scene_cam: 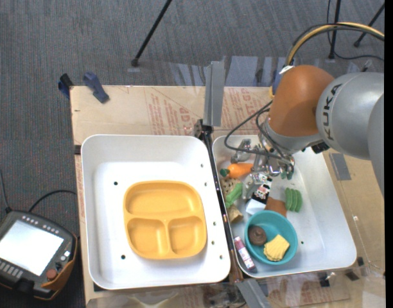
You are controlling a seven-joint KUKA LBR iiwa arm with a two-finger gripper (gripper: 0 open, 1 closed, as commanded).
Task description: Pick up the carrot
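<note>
**Gripper low over the carrot's bin**

While the grey arm (350, 114) reaches in from the right, its gripper (264, 165) hangs low over the far left part of the right bin (325, 236), amid a cluster of small items. How far the gripper stands open cannot be told, nor whether it has hold of anything. Just to its left lies the carrot (239, 170), orange with a green end, close to the bin's left wall. On the near side of the gripper sit a black-and-white item (261, 191) and a green toy vegetable (293, 199). Nearer still stands a teal bowl (271, 237) holding a yellow piece and a brown one. A yellow divided plate (164, 219) rests in the left bin (100, 165).
</note>
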